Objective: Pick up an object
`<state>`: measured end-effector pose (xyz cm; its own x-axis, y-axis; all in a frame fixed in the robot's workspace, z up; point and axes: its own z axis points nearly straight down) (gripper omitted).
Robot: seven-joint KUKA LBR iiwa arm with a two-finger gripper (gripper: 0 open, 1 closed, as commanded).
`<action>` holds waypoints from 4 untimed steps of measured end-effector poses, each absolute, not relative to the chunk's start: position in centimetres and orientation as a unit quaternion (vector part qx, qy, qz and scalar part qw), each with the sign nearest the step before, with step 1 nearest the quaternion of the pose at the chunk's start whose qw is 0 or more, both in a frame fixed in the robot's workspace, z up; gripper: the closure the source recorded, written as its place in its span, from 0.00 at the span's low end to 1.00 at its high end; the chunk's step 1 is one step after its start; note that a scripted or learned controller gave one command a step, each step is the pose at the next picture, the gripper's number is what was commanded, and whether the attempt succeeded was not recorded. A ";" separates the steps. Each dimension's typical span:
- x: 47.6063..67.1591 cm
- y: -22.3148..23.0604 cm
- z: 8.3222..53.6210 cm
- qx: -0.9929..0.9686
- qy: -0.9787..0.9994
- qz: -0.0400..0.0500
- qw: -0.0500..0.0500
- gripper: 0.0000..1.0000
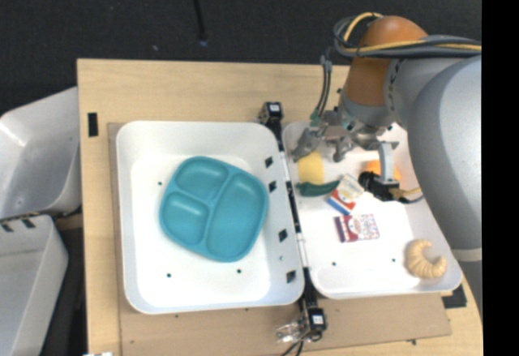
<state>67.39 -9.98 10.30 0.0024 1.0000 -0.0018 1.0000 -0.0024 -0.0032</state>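
The yellow toy fruit [310,169], at the right bin's [357,281] upper left beneath the gripper [328,143], looks light, smooth and roll-prone, best pinched across its middle; jaws' state untellable.

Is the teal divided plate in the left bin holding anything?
Empty. The teal divided plate lies flat in the left white bin; all three compartments show bare teal.

The claw [324,145] hides part of the right bin's [381,277] far end.
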 end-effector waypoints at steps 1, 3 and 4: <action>67.6 -10.1 11.8 -0.708 -0.706 -0.001 -0.003 1.00; 67.9 -10.7 23.9 -0.707 -0.707 -0.002 -0.003 1.00; 68.0 -10.8 25.5 -0.706 -0.708 -0.001 -0.001 1.00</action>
<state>67.97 -10.77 25.49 -0.0026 1.0000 -0.0006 1.0000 0.0026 0.0034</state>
